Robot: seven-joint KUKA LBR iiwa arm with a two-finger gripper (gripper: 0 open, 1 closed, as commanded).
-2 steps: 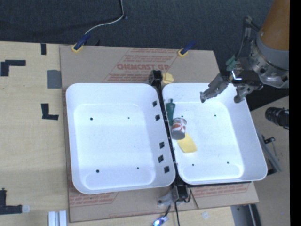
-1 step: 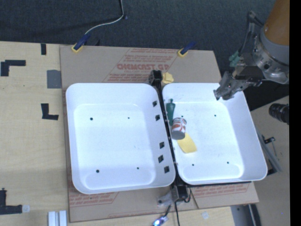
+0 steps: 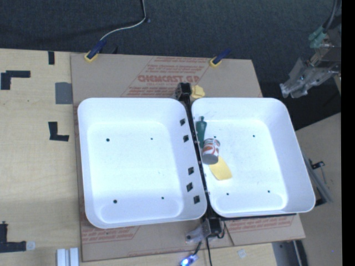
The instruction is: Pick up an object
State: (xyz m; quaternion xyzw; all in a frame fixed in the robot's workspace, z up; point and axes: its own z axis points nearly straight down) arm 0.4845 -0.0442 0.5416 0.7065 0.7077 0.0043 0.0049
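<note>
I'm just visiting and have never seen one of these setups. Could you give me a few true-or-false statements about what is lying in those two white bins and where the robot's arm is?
1. All the objects lie in the right bin. True.
2. The small can sits in the middle of the left bin. False: it lies in the right bin, near the divider.
3. A yellow piece lies next to the can. True.
4. The gripper is down inside a bin. False: it is beyond the right bin's far corner.
5. A dark green object lies just beyond the can. True.

Cardboard sheet (image 3: 166, 76) under bins: red print reads "CHEMCAST GP", upside down; smaller red lines around it illegible. Can (image 3: 211, 150) label too small to read.
</note>
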